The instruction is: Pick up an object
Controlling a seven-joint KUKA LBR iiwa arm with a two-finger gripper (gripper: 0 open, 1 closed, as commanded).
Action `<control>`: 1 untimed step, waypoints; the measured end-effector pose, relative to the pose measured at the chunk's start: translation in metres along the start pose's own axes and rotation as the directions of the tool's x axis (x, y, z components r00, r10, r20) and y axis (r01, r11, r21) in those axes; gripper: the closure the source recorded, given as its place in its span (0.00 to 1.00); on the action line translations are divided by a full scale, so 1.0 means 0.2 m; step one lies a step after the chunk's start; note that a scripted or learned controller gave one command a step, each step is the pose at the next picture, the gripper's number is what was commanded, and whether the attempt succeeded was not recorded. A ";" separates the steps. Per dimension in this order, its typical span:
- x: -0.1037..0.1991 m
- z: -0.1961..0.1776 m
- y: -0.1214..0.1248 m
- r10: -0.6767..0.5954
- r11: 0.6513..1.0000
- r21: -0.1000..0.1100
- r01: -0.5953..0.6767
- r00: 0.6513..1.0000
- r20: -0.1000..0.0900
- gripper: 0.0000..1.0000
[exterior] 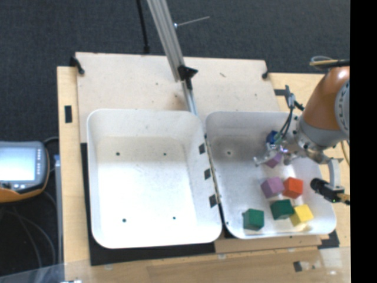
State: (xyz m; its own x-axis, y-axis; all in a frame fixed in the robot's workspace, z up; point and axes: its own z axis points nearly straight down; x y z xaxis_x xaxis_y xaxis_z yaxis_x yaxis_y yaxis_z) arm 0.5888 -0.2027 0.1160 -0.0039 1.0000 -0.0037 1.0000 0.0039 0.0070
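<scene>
My gripper (272,157) hangs over the right bin (235,134), a little right of its middle. A small purple block (272,161) sits between its fingers, and the gripper is shut on it. Below it on the bin floor lie a second purple block (272,186) and an orange block (293,187), touching side by side. Nearer the front wall are a dark green block (281,209), a yellow block (303,213) and another green block (254,219).
The left bin (141,175) stands beside the right one, their walls meeting at the centre. A slanted aluminium rail (168,34) rises behind the bins. A grey device with a screen (20,165) sits off the bench at left.
</scene>
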 end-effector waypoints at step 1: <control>0.00 -0.05 -0.01 -0.001 1.000 0.003 0.001 1.000 -0.001 1.00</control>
State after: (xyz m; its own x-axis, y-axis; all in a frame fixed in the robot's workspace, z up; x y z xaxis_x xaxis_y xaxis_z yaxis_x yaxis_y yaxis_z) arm 0.5872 -0.2026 0.1261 -0.0051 1.0000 -0.0025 1.0000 0.0051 0.0045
